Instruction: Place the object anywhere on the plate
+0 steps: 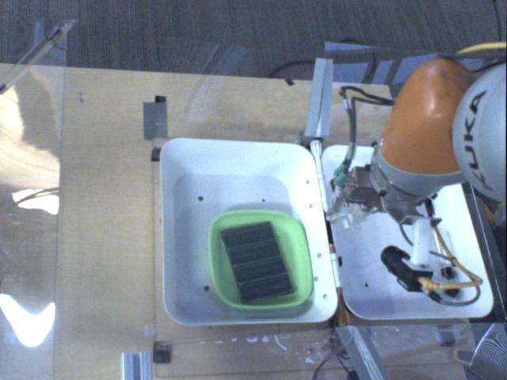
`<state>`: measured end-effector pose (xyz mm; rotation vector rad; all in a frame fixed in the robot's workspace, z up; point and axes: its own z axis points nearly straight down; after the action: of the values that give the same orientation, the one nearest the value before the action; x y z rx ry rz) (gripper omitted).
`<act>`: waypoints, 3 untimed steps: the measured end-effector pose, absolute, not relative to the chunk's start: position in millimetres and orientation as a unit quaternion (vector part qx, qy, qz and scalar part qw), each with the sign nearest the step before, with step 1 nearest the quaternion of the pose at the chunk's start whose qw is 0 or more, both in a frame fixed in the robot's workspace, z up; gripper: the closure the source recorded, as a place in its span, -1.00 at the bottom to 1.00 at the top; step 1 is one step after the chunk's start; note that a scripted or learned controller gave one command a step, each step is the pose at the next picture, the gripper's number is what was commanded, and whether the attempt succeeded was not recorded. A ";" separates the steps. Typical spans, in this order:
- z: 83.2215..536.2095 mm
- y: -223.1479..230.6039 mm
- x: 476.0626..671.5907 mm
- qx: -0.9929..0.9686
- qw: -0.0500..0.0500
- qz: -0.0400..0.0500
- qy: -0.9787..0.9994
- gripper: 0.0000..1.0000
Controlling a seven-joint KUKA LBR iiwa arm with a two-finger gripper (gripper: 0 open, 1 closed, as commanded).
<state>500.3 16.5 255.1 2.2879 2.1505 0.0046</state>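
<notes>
We see the arm (444, 125) over the right bin (467, 291), hiding its tool; grip state we cannot tell. The left bin (190, 172) holds the green plate (297, 240) with the dark ridged object (255, 261) already on it. Risk: another reach knocks it off.

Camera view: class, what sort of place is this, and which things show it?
Probably a robot lab or test bench: a robot arm reaches over two white bins, one holding a green plate with a dark ridged block.
</notes>
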 end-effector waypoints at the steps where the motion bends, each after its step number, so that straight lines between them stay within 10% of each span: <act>1: 187.0 79.2 487.5 0.643 0.001 0.001 0.766 1.00; 2: 187.2 78.7 487.6 0.644 0.001 0.001 0.765 -1.00; 3: 180.1 131.0 505.9 0.655 0.001 0.002 0.755 -1.00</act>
<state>505.9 131.0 180.1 2.0568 2.3717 0.0071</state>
